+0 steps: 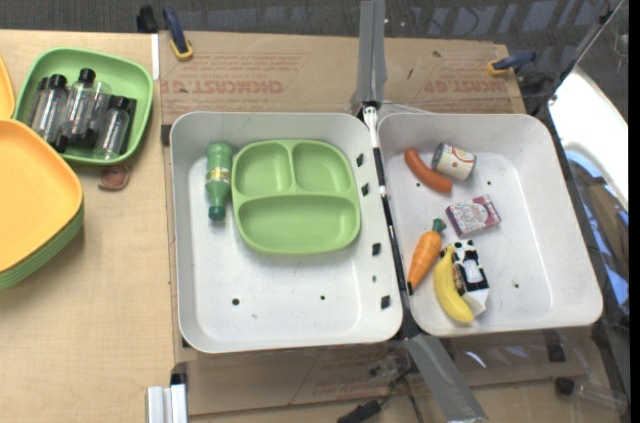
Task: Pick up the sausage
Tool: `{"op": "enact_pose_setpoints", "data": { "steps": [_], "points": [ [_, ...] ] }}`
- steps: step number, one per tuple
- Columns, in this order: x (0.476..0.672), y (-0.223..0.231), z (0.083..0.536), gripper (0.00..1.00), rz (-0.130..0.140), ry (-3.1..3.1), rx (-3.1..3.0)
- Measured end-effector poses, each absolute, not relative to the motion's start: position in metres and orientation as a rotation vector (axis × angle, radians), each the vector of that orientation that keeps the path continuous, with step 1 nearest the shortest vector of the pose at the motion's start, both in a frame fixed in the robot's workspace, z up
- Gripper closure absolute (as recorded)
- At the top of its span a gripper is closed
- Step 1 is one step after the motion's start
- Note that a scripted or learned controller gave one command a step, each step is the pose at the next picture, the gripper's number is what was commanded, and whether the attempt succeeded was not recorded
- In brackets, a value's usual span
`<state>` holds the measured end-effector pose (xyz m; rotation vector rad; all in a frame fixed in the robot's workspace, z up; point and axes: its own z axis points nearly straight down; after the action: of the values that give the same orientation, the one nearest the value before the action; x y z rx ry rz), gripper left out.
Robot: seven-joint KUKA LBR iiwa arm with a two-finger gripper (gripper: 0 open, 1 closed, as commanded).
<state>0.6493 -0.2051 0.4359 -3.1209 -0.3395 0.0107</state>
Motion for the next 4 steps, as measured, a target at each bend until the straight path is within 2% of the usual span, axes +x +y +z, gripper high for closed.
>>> {"op": "enact_pose_setpoints", "data": {
  "steps": [1,2,4],
  "points": [
    [0.653,-0.199,0.440,1.00,0.007,-0.316,-3.125],
    [0.654,-0.215,0.439,1.00,0.007,-0.312,-3.125],
    [0.653,-0.206,0.447,1.00,0.013,-0.320,-3.123]
  ]
}}
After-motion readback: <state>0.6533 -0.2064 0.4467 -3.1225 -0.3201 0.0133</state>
